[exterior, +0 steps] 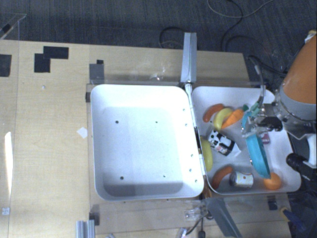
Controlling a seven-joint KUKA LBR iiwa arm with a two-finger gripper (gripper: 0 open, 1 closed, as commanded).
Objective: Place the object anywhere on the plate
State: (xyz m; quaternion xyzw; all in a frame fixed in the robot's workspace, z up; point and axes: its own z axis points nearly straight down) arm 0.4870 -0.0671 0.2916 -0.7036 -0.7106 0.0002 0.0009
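In the right bin (295, 185), nearest its front edge, lie a red sausage-like piece (221, 174), a small can (243, 179) and an orange (272, 182). A blue plate (258, 156) stands tilted on edge just behind them, near the right wall. Toward the middle sit a black-and-white cube (220, 142) and a yellow banana (206, 154). Further back, the gripper (252, 119) hovers over the plate's far end beside a carrot (233, 118); whether its fingers are apart or together, I cannot tell. The left bin (143, 138) lies alongside on the tabletop (44, 143).

bins (143, 95) white | plate (258, 157) blue | carrot (233, 118) orange | cube (219, 143) black-white
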